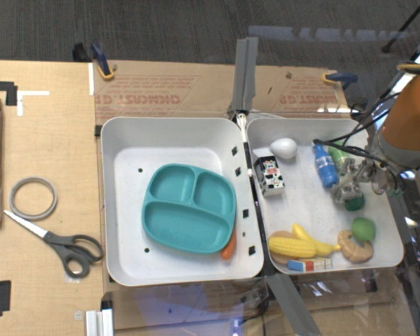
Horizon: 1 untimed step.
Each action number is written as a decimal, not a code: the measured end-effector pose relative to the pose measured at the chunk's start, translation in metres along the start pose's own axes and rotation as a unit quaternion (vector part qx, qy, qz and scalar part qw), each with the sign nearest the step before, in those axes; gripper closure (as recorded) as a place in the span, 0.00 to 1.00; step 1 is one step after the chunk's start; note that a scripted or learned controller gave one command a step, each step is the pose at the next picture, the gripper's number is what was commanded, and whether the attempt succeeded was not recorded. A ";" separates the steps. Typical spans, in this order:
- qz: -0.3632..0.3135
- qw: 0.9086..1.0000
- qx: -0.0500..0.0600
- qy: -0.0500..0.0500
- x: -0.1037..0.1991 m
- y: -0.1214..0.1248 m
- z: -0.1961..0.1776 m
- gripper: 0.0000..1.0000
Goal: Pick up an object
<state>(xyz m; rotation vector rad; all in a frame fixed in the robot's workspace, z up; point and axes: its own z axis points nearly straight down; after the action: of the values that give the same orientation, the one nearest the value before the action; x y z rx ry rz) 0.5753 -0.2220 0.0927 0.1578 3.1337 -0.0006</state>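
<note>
The right bin [301,201] holds a white egg [284,148], a black-and-white cow-print carton [269,175], a blue bottle [325,165], a green ball [363,229], a tan pastry [355,248], a corn cob [291,246], a banana [313,240] and a small red-and-white box [309,264]. My gripper [351,186] hangs low at the bin's right side, just right of the blue bottle. It is directly above a small dark green object [354,202] and beside a light green item [339,156]. The view does not show whether it touches the dark green object.
The left bin [119,208] bears a teal divided plate [190,208] with an orange carrot [229,246] at its lower right edge. On the bench to the left lie scissors [63,246] and a tape roll [33,197]. Cables trail around my wrist.
</note>
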 end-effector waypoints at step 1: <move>0.032 0.999 -0.001 0.001 0.029 0.052 0.000 0.00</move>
<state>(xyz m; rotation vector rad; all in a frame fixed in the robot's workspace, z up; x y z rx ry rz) 0.5516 -0.1678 0.0923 0.2593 3.1281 0.0015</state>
